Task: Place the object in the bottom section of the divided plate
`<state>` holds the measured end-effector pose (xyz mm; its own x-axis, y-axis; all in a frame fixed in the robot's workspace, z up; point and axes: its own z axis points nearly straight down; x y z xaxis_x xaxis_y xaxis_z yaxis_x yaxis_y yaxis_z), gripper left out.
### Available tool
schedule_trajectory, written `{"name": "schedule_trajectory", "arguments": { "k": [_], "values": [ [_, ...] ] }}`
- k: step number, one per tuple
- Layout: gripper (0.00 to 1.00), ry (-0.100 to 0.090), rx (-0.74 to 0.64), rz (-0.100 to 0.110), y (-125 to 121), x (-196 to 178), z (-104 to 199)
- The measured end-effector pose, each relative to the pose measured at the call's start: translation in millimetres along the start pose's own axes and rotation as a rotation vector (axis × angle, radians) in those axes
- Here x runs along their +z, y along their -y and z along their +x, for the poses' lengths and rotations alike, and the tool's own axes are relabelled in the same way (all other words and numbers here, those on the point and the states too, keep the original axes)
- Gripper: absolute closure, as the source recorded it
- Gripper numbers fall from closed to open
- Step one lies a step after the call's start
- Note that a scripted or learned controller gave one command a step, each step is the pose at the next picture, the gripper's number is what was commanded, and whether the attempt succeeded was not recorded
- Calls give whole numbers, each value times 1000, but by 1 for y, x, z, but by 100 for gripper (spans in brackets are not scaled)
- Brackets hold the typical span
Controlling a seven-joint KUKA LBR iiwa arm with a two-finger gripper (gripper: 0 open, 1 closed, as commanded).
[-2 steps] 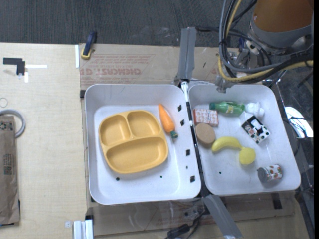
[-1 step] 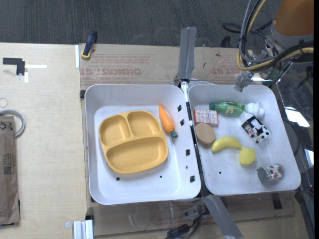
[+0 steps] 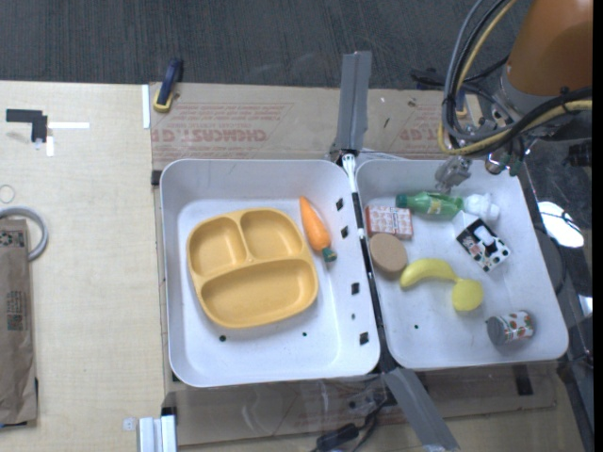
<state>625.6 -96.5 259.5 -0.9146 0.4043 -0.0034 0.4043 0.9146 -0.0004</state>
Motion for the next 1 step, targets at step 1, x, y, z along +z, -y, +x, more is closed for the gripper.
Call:
{"name": "schedule_trajectory", "arguments": {
  "k": [1],
  "values": [
    [100,5,0,-1,0,-10,-1]
  ]
}}
